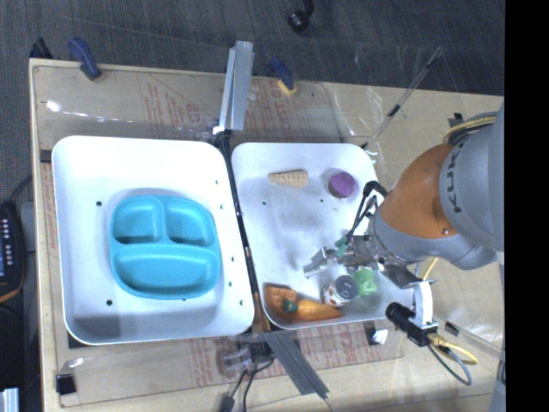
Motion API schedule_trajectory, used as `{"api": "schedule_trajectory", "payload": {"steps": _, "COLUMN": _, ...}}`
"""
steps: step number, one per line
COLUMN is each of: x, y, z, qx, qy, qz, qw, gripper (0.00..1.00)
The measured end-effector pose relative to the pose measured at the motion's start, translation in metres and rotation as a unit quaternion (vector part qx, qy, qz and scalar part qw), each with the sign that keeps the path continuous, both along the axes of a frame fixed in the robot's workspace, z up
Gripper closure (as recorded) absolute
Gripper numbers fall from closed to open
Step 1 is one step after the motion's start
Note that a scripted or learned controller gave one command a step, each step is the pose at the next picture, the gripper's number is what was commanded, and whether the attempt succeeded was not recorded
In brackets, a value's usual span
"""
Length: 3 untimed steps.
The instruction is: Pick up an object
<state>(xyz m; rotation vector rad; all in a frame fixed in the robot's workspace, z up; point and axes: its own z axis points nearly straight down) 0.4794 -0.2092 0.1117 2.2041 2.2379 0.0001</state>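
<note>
Right bin (257, 230), carrot (300, 305), purple ball (342, 184), blue tray (165, 247) left, claw (330, 260) grip unreadable

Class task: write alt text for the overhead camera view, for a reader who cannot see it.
A grey and orange robot arm reaches from the right, its gripper low in the right bin beside a carrot, a small can and a green item. A purple object and tan piece lie farther back; the left bin holds a blue divided plate.
</note>
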Motion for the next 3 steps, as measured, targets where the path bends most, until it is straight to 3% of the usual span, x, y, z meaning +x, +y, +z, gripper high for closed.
{"api": "schedule_trajectory", "payload": {"steps": 1, "x": 0.0013, "y": 0.0003, "z": 0.0097, "qx": 0.0001, "qy": 0.0, "qz": 0.002, "qw": 1.0, "gripper": 1.0}}
{"api": "schedule_trajectory", "payload": {"steps": 2, "x": 0.0013, "y": 0.0003, "z": 0.0097, "qx": 0.0, "qy": 0.0, "qz": 0.002, "qw": 1.0, "gripper": 0.0}}
{"api": "schedule_trajectory", "payload": {"steps": 3, "x": 0.0026, "y": 0.0005, "z": 0.0194, "qx": 0.0001, "qy": -0.001, "qz": 0.004, "qw": 1.0, "gripper": 1.0}}
